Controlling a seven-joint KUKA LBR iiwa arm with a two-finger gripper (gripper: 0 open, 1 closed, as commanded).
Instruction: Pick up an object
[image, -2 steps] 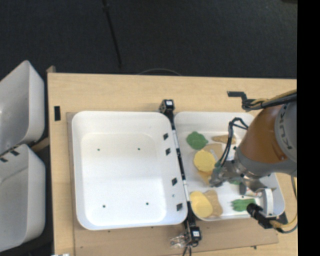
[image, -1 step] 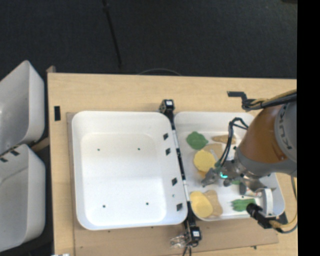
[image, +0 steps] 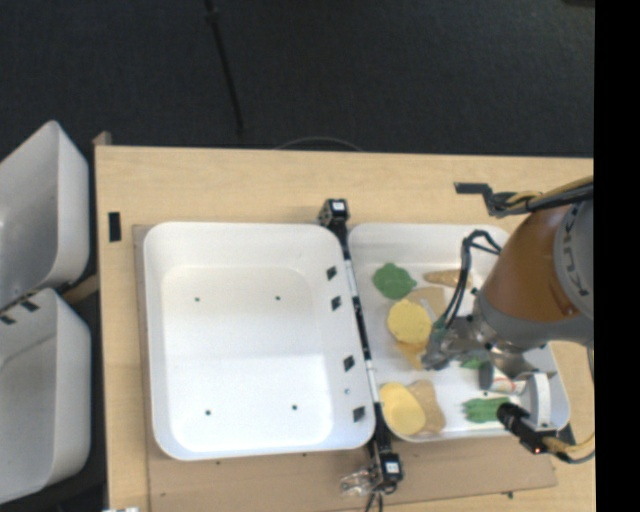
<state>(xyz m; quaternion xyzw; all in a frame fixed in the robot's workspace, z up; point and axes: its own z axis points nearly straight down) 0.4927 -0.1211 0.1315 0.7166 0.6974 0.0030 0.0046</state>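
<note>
Grey and orange, the arm (image: 535, 280) hung low over the right bin (image: 400, 236), its end effector (image: 442, 352) beside a yellow piece (image: 409, 322), grip state indiscernible; apparently mid-reach, it next needed a centred closing.

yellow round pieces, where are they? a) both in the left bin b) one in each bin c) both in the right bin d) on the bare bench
c: both yellow round pieces, one and the other, lie in the right bin near the divider, with the gripper beside the upper one.
</note>
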